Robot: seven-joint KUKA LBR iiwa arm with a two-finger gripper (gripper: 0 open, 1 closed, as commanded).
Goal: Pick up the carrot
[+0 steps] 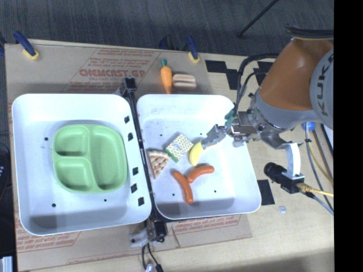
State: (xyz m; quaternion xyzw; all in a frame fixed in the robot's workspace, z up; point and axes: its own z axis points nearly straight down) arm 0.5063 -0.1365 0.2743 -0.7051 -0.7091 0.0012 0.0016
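Two white bins sit side by side. Beyond the right bin's far edge, the carrot lies on cardboard. Gripper hovers above a banana; finger spread unclear.

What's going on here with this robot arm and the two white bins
A grey and orange arm reaches in from the right, its gripper low over the right bin, close to a yellow banana-like toy. Two sausages, a pizza slice and a checkered block also lie in that bin. The carrot it is meant to pick up sits outside the bins, on the cardboard behind them, beside a hot dog toy. The left bin holds a green divided plate. Nothing shows between its fingers.
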